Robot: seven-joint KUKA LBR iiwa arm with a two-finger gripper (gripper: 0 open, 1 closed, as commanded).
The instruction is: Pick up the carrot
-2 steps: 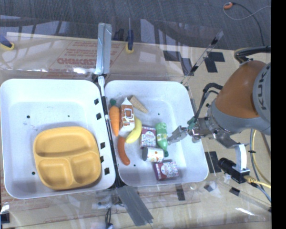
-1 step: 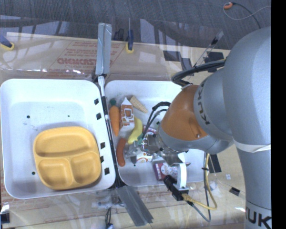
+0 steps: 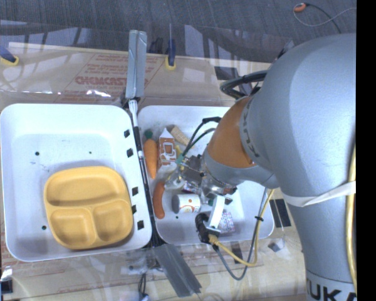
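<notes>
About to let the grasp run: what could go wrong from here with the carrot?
The carrot lies close against the left wall of the right bin, likely leaving the claw little room there. A similar orange item just below it might get grabbed instead. The small carton crowds its other side.

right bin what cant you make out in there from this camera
- Right bin: in the camera view the arm covers its right half.
- Carton beside the carrot: its print is too small to read.
- Small bits next to the sausage: blurred and partly under the arm, so I cannot name them.
</notes>
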